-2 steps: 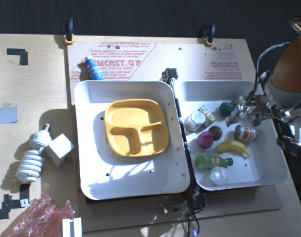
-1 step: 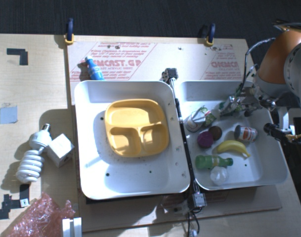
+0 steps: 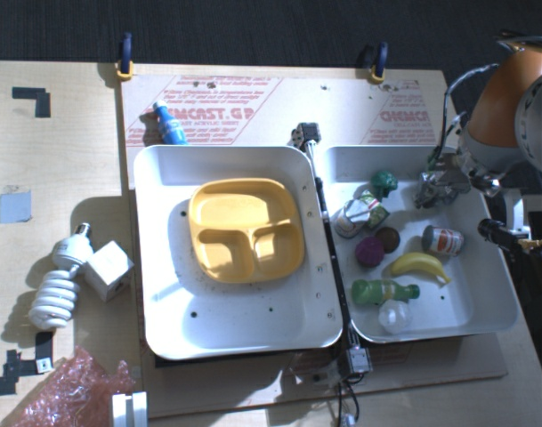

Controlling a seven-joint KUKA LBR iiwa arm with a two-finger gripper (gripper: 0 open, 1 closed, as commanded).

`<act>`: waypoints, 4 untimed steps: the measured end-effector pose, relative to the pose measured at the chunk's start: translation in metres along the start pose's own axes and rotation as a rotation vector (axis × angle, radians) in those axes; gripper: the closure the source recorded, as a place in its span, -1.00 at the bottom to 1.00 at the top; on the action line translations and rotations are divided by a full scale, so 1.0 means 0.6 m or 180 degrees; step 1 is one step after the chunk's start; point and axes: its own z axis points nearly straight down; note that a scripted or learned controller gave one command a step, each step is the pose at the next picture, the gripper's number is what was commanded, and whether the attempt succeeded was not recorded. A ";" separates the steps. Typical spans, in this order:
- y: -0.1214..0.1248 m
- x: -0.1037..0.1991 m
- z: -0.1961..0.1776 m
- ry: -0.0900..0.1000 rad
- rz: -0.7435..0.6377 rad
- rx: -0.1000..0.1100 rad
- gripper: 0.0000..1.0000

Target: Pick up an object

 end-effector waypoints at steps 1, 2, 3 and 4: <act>0.040 -0.042 -0.163 0.0002 0.0003 0.0003 1.00; 0.040 -0.042 -0.163 0.0002 0.0004 0.0004 -1.00; -0.050 -0.019 0.015 0.0005 0.0017 0.0005 -1.00; -0.049 -0.020 -0.002 0.0002 0.0022 0.0000 1.00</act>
